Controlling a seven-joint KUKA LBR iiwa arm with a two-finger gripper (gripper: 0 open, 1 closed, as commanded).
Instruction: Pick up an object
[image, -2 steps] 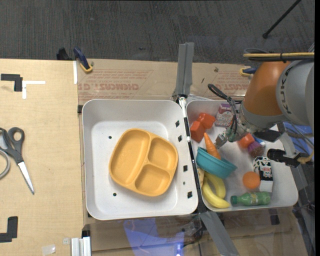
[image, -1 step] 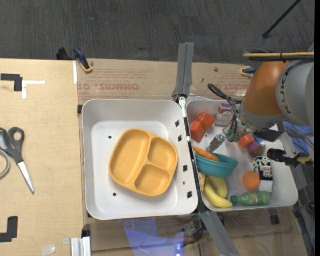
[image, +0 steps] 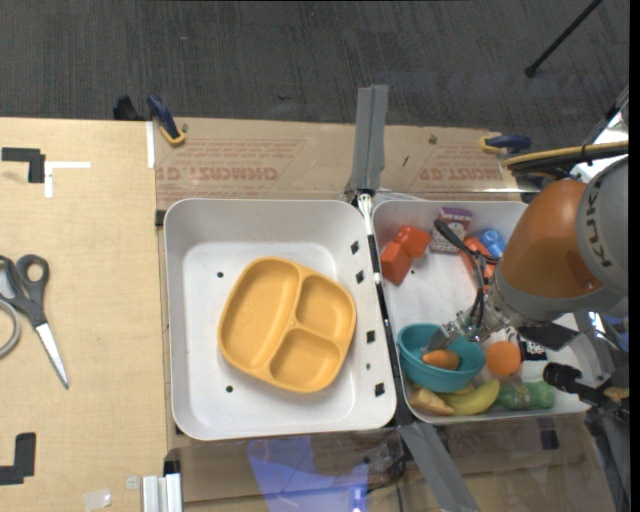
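The right bin (image: 425, 285) holds several small objects. A teal bowl (image: 425, 362) sits near its front with an orange carrot-like piece (image: 440, 358) lying in it. My gripper (image: 465, 327) hangs low over the bowl's right rim, just above that orange piece, under the grey and orange wrist (image: 550, 250). A yellow banana (image: 465, 400) lies in front of the bowl, an orange ball (image: 504, 357) to its right, and a green object (image: 525, 396) beside that. A red block (image: 402, 250) lies at the back left of this bin.
The left bin (image: 190, 330) holds a yellow divided plate (image: 288, 324). Small blue (image: 491, 242) and purple-white (image: 455, 215) items lie at the right bin's back. Scissors (image: 35, 310) rest on the bench at far left. The arm covers the right bin's right side.
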